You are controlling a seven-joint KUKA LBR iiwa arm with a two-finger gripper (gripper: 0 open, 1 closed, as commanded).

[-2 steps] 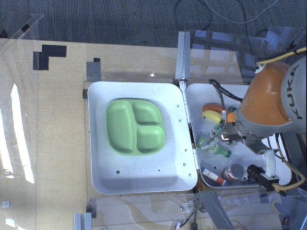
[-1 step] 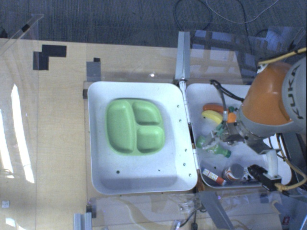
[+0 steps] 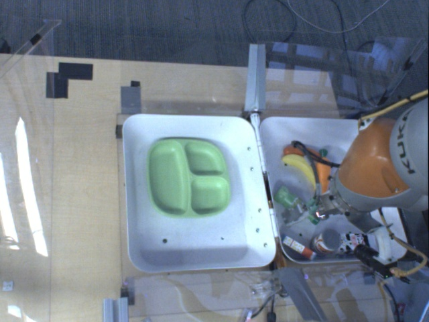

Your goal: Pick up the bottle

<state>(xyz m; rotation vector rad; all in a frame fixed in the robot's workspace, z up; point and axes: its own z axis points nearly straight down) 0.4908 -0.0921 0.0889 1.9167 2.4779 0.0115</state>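
- Dark grey carpet (image 3: pixel 167 12) is running across the twelve o'clock edge of the view, with black cables (image 3: pixel 322 9) looping over it toward one o'clock.
- A pale wooden bench (image 3: pixel 74 180) is filling the rest of the scene, and black tape marks (image 3: pixel 67 78) are sitting on it at ten o'clock.
- Two white bins are lying side by side: the left bin (image 3: pixel 194 253) is holding a green divided plate (image 3: pixel 189 177), and the right bin (image 3: pixel 275 139) is sitting at three o'clock, crowded with small things.
- A yellow banana (image 3: pixel 299 166) is lying near the right bin's twelve o'clock side.
- The bottle (image 3: pixel 298 247), small with a red end, is lying at the right bin's six o'clock edge.
- The arm's orange band (image 3: pixel 369 163) is hanging over the right bin, and the gripper (image 3: pixel 316 212) is reaching among the clutter; whether its fingers are apart or together cannot be told.
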